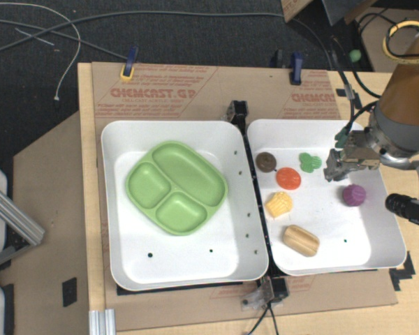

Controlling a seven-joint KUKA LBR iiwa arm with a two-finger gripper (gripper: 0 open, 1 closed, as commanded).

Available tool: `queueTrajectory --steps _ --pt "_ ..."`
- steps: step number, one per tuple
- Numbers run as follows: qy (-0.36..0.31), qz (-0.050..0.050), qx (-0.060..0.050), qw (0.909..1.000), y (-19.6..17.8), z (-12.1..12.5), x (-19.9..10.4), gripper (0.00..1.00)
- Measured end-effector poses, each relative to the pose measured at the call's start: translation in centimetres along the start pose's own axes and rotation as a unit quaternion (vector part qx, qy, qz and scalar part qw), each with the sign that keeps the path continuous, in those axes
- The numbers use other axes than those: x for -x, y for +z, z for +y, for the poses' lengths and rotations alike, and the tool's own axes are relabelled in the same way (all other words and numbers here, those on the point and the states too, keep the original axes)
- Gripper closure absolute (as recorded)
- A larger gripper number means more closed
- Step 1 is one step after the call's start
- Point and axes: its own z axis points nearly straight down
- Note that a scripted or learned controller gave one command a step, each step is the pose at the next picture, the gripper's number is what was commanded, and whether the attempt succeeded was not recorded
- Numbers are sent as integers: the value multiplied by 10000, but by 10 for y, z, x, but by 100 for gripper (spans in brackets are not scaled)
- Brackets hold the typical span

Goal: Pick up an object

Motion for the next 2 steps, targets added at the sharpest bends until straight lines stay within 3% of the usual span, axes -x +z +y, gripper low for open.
queueTrajectory --steps 2 --pt "-20 4 -1 10000 32 47 -93 100"
